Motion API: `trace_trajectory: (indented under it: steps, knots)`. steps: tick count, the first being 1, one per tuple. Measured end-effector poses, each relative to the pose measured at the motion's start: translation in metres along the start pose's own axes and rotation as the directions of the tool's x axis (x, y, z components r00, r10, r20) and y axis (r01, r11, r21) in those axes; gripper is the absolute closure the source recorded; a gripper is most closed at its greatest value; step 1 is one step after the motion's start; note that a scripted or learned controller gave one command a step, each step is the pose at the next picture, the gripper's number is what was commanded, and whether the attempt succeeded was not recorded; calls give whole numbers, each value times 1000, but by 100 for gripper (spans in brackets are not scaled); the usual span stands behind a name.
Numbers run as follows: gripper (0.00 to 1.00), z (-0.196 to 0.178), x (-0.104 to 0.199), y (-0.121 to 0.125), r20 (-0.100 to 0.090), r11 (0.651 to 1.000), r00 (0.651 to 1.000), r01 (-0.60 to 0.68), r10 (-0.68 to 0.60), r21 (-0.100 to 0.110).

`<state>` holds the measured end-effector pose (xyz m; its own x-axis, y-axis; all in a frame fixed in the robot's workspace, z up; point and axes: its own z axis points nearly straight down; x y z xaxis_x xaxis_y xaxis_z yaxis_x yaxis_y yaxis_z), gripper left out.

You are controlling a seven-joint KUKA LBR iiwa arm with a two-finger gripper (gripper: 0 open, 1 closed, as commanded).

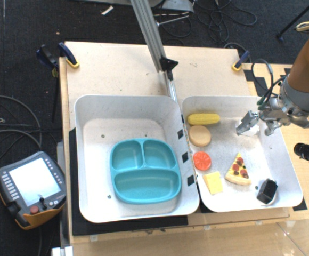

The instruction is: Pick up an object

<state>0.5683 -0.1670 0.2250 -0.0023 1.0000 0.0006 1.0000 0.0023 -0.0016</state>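
Camera view | gripper point(254, 124) open, holds nothing, above right bin point(282, 148) | go straight down over pizza slice point(238, 170), then close

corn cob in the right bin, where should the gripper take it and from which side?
Judging from its pose, take the corn cob across its middle, coming straight down. It lies flat with its long axis left-right, so the fingers should close front-to-back over the narrow width. The round cookie sits close in front, so that finger has little room; the gripper hovers to its right.
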Motion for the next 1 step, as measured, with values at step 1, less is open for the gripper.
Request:
trace_trajectory:
  steps: [1]
  knots:
    - [0, 0, 0, 0, 0, 1000, 1000, -1, 1, 0]
